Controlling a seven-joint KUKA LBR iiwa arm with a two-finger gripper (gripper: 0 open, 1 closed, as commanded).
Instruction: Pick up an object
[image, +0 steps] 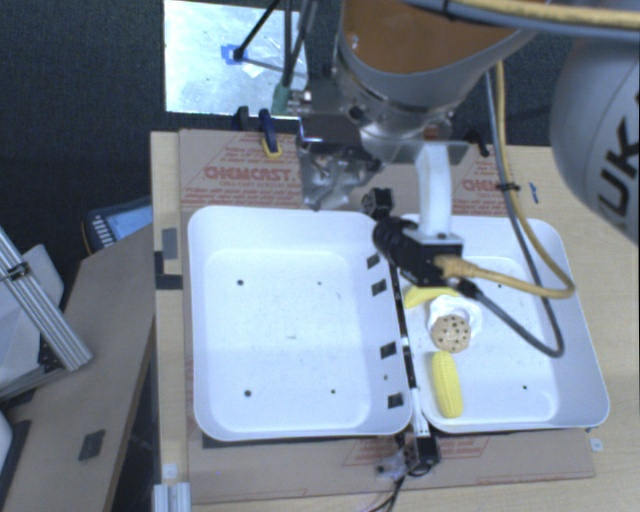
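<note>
So, claw (328, 188): hangs over the far rim of the view-left bin (215, 225), near the corner by the divider. Released or clenched, I cannot tell; the wrist covers it.
Task thing: no obj. is named, so any one will do. Best candidate, in my opinion, is the toy corn cob (446, 385).
Where: in the view-right bin (570, 400), toward the front, just beside the divider wall, lying flat, long axis approx. front-to-back.
Neighbours: a round tan cookie (450, 332) w/ dark dots sits just behind the cob, on something white. A yellow curved piece (425, 297) is behind that, maybe a banana, not sure.
Handling (judgement): the cob looks like a plastic toy, so prob. light, stiff and not fragile. Its skin is bumpy but glossy, so it can roll or slip if pinched off-centre.
Where to hold: across the middle of the cob, closing over the short axis. There is little room on the divider side, so the wall may hinder.
Cookie (alt.): prob. light also, but flat and round, so harder to pinch.
Writing: "CHEMCAST" in red on the brown cardboard sheet (250, 172) under the bins. Other red print is too blurred to read.
Arm (600, 130): letters "UK" at the view edge, part of a bigger logo.
Desk (168, 400): no readable label.
</note>
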